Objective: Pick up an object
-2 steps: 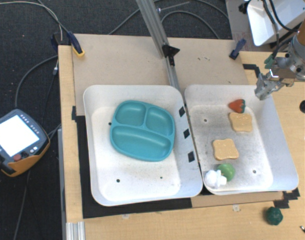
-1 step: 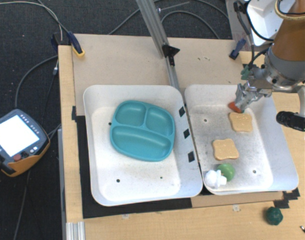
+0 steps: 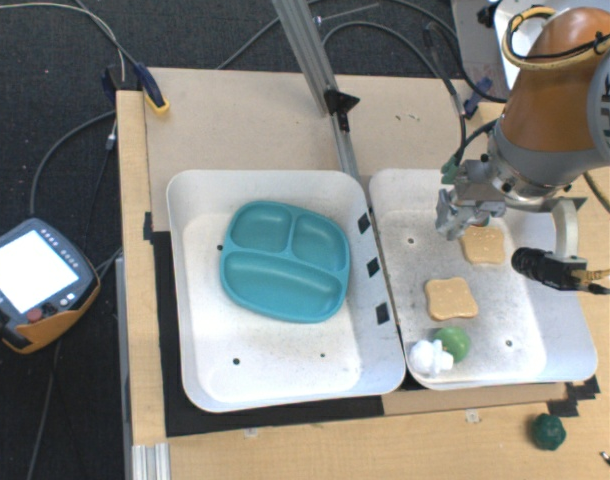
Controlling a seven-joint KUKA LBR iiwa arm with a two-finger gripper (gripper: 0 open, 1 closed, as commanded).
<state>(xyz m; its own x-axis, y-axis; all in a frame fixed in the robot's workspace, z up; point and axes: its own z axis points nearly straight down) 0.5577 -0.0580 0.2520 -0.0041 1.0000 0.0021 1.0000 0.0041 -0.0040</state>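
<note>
In the right bin [image 3: 545, 353] lie two tan bread-like pieces: one [image 3: 484, 246] near the middle and another [image 3: 451, 298] lower down. A green and white toy [image 3: 441, 350] rests near that bin's front edge. My gripper [image 3: 453, 222] hangs low over the right bin, just left of the upper tan piece and close to its edge. I see nothing held in it.
The left bin [image 3: 200, 368] holds a teal divided plate [image 3: 285, 261]. A slanted metal pole [image 3: 320, 63] runs down to the gap between the bins. A small green ball [image 3: 548, 431] lies on the bench in front of the right bin. A teach pendant [image 3: 30, 283] sits off the bench at far left.
</note>
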